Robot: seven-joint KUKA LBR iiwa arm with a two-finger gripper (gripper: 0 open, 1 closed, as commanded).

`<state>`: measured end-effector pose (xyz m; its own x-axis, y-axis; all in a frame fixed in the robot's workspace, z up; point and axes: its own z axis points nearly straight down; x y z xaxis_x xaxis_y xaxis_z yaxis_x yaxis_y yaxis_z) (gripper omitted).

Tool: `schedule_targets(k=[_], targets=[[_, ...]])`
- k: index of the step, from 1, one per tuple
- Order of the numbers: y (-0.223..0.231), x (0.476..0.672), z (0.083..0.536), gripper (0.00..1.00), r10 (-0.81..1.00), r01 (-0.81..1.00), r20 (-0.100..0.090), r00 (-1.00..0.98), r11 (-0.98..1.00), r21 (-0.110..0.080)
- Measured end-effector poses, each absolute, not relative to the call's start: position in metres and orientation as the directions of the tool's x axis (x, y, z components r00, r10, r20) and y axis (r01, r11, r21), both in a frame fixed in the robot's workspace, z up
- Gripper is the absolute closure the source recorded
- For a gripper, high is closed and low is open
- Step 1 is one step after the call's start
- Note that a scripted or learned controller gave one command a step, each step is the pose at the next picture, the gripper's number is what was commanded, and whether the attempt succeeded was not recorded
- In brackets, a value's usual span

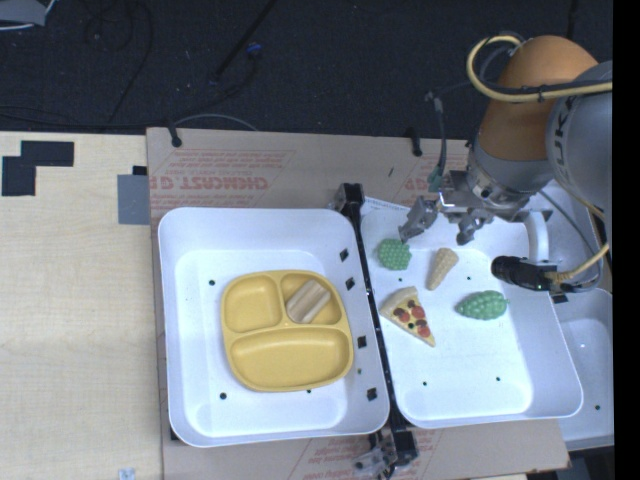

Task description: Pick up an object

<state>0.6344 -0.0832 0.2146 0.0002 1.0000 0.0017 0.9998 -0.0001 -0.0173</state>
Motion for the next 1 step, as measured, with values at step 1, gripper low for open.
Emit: schedule_targets(k=[1], targets=[[-0.0833, 0.6369, 0.2230, 0.00, 1.000, 1.000, 0.001, -0.001, 0.001, -0.004]])
